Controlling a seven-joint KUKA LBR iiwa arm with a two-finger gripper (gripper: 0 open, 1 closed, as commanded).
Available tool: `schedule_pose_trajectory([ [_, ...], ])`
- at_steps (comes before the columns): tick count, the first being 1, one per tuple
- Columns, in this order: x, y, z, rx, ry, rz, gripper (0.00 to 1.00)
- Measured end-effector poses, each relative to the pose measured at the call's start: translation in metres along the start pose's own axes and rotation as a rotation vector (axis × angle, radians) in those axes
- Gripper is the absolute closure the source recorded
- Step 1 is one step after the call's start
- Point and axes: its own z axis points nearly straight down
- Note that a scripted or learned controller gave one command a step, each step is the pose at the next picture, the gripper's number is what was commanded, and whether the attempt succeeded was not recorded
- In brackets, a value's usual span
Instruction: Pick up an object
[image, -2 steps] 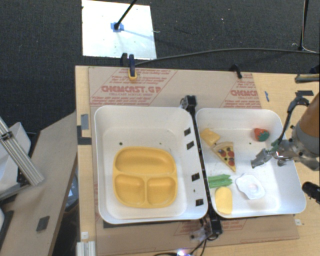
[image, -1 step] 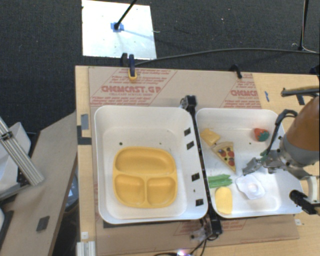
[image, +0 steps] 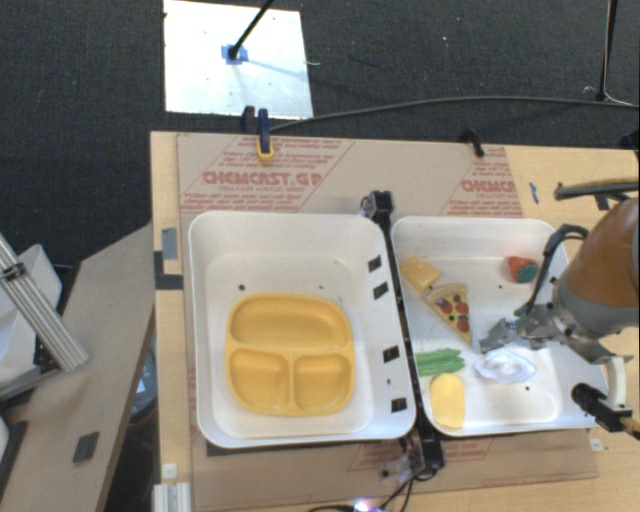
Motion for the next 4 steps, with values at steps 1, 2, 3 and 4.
schedule_pose_trajectory([
  [1,0.0,0.001,-0.011,-0.001,-0.001,0.0,1.0],
  [2,-0.003,-0.008,-0.064,-0.002,-0.002,0.001,1.0],
  [3,0.005,-0.002,-0.124,-0.005,-0.002,-0.005,1.0],
  [4,0.004,0.0,-0.178,-0.006,-0.003,-0.005,1.0],
])
